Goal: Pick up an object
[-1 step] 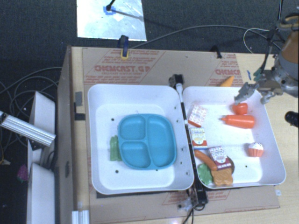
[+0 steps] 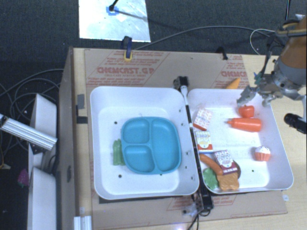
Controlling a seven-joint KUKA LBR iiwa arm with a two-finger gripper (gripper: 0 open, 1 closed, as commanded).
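Lying in the left bin [image 2: 103, 128]: a blue divided plate [image 2: 151, 145], flat at the centre, with a green toy vegetable [image 2: 117, 153] touching its left edge. Nothing here within easy reach of the arm. Running between the two bins: a dark rail [image 2: 190, 128]. Crowded against that rail in the right bin [image 2: 278, 143]: a red-and-white packet [image 2: 202, 119], a small printed carton [image 2: 204, 140], a toy sausage [image 2: 209, 161], a dark printed packet [image 2: 224, 159], a tan cracker-like piece [image 2: 230, 181] and a green piece [image 2: 210, 177], several overlapping, hence awkward to grip singly. Further right, clear of the clutter: an orange toy bottle [image 2: 246, 124] on its side, a small red piece [image 2: 246, 111] just above it, a toy cupcake [image 2: 262, 153] standing apart. Likely targets: bottle or red piece. Poised over the bin's far right corner: the gripper [image 2: 256, 96], fingers spread apart, nothing between them, just above the red piece. Outside the bin, near its far rim: an orange piece [image 2: 233, 83].
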